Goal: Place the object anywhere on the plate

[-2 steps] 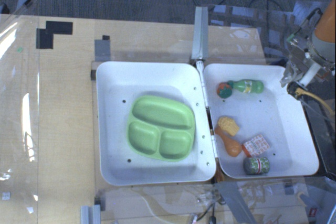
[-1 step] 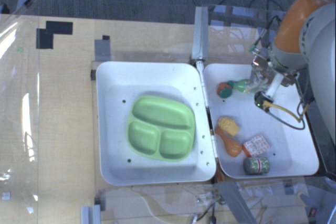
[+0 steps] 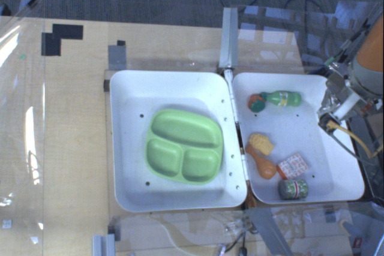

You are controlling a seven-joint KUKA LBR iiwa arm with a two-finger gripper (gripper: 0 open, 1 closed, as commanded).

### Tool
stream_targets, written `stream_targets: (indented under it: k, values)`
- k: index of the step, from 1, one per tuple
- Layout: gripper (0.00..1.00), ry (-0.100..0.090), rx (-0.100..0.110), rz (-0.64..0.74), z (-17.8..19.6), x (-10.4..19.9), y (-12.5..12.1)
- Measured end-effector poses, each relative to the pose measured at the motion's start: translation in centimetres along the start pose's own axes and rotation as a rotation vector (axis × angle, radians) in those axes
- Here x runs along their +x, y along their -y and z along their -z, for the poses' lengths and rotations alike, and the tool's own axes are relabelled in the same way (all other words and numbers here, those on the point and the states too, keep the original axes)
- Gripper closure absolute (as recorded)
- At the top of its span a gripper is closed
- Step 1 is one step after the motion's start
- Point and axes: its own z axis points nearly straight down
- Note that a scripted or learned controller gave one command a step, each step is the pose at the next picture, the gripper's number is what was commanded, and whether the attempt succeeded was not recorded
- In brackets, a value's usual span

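The pale wooden bench (image 3: 66, 147) carried 2 white bins, left bin (image 3: 123, 147) beside right bin (image 3: 342, 171), edges touching.

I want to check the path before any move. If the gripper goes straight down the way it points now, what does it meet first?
Probably the bare white floor of the right bin near its right wall. The gripper hangs there, apart from the green plastic bottle and the other toys. Depth is unclear from one view.
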Motion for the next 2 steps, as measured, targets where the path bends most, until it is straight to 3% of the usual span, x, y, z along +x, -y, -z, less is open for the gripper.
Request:
stream_targets:
  k: [1,2]
  values:
    - [1.00,-0.002,-0.003,-0.046,11.3,4.5,1.9]
    - [1.00,-0.001,-0.002,-0.225,18.0,10.9,1.3]
